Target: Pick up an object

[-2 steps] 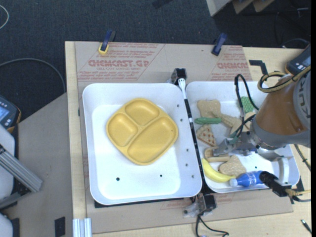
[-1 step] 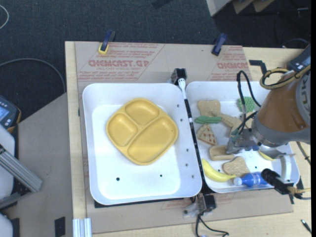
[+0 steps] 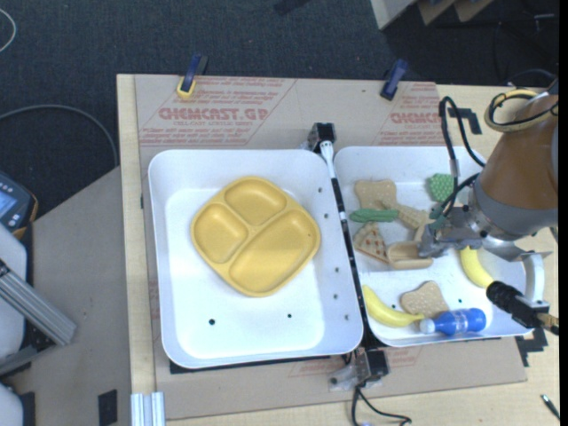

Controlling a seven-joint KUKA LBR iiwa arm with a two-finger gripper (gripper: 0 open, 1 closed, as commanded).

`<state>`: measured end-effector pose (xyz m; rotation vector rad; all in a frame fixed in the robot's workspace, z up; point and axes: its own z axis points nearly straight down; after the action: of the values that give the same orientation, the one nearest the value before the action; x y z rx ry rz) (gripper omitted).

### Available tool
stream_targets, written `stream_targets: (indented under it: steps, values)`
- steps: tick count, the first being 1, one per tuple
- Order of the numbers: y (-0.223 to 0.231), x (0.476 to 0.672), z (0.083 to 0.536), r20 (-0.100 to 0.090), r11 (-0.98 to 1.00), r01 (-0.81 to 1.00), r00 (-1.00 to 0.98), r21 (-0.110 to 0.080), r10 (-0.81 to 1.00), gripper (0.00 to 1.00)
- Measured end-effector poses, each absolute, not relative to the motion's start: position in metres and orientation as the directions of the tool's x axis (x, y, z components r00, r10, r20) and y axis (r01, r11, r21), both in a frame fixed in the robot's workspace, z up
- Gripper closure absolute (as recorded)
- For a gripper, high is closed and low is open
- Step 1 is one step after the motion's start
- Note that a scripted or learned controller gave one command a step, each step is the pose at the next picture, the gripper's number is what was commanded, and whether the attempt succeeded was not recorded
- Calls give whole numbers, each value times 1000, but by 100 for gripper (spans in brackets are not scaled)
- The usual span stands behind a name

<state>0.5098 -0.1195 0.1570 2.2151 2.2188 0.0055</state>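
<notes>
My gripper [image 3: 432,240] is down in the right bin [image 3: 404,334], its tip among toy food pieces near the bin's middle. Right at the tip lies a tan piece [image 3: 406,254], next to a waffle-like wedge [image 3: 370,242]. A green bean pod [image 3: 373,214] and a tan bread slice [image 3: 375,193] lie just beyond. A green leafy piece [image 3: 440,185] sits behind the arm. Two bananas show, one at the front [image 3: 386,311] and one at the right [image 3: 476,267]. A blue bottle [image 3: 455,322] and a tan slice [image 3: 423,300] lie at the front.
The left bin [image 3: 173,264] holds a yellow divided plate [image 3: 256,235]. The arm's wrist and orange band [image 3: 525,171] hang over the right bin's far right side. Clamps [image 3: 188,76] sit at the bench's back edge.
</notes>
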Motion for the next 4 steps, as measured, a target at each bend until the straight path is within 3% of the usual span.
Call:
stream_targets:
  steps: [1, 2, 4]
  values:
    - [-117, 513, 220, -2, 2, 1000, -2, 7, 1000, 100]
    - [-116, 514, 225, -1, 1, 1000, -1, 3, 1000, 100]
    - [-5, 504, 225, 3, 7, 1000, -7, -4, 1000, 100]
